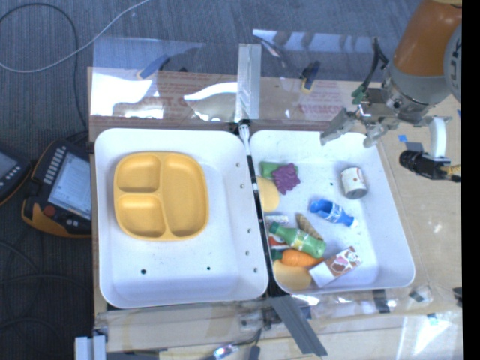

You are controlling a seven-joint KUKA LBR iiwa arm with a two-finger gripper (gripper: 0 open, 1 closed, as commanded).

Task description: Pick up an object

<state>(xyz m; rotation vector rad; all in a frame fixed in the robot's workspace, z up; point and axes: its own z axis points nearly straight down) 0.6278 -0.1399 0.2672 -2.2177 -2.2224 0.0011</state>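
The gripper [352, 128] hangs over the far rim of the right bin [397, 223], its fingers spread wide and holding nothing. Nearest below it lies a small silver can [353, 181] on its side, the likeliest pick. Round and loose, it could roll off the fingertips. Beyond the can, the blue bottle [330, 211], green bottle [298, 239], carrot [298, 259] and purple grapes [285, 177] crowd together, so a grab there might snag two. The arm's upper part is cut off, and the green piece behind the grapes is hard to name.
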